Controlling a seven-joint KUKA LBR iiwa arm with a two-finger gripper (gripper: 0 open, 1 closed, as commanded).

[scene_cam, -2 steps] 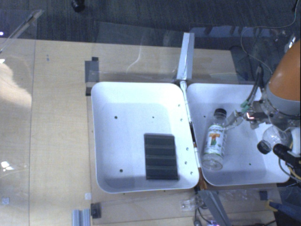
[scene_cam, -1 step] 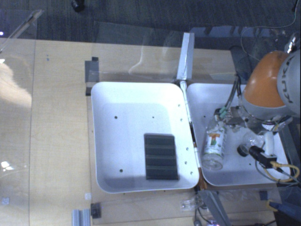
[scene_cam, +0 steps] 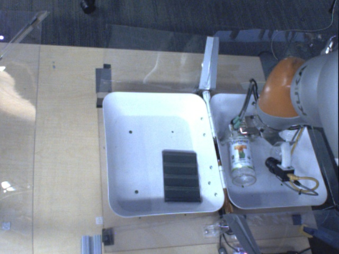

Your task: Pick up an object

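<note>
Clear plastic bottle (scene_cam: 242, 160) is lying in right bin (scene_cam: 312, 192), w/ gripper (scene_cam: 241, 127) poised at its far end, presumably for grasping; grip state can't be told.

Arm (scene_cam: 312, 89) cut off at right edge, covering right bin's (scene_cam: 265, 197) far corner, gripper hidden beneath wrist, bottle (scene_cam: 242, 160) label unreadable

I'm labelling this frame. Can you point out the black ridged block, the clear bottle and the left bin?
black ridged block (scene_cam: 181, 176), camera view, middle of its top face.
clear bottle (scene_cam: 241, 159), camera view, on its label.
left bin (scene_cam: 137, 112), camera view, bare floor near the back.
</note>
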